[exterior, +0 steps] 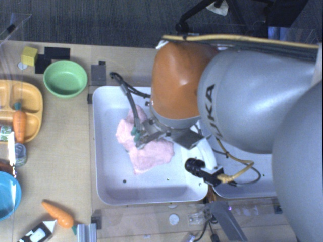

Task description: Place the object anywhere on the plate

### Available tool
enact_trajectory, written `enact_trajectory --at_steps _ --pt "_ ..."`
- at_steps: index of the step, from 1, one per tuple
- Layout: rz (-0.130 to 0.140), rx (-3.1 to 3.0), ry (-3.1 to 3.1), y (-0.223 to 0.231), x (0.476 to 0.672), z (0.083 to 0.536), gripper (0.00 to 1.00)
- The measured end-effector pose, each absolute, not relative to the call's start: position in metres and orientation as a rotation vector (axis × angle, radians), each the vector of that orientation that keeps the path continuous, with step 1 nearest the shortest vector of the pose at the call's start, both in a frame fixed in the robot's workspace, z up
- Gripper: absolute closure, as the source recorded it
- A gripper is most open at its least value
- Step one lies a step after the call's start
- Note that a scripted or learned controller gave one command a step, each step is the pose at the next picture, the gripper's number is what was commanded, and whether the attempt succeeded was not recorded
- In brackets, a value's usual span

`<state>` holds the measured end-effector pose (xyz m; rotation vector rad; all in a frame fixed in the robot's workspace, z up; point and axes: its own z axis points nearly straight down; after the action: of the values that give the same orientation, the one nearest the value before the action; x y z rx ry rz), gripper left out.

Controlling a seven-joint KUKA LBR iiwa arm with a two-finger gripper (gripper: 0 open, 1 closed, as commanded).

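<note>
We see gripper [140, 133] down on pink cloth [144, 145] mid white bin [108, 185]; finger state unclear.

Dark grey carpet [101, 14] covered the floor toward twelve o'clock, where the black base of an office chair [217, 1] stood. The pale wooden tabletop [65, 180] lay evenly lit below.
</note>
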<state>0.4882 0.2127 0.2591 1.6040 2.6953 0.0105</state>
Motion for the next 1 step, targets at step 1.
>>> enact_trajectory --at_steps 1 --pt "0.002 1.236 2.887 0.2160 0.4881 0.1531 1.00"
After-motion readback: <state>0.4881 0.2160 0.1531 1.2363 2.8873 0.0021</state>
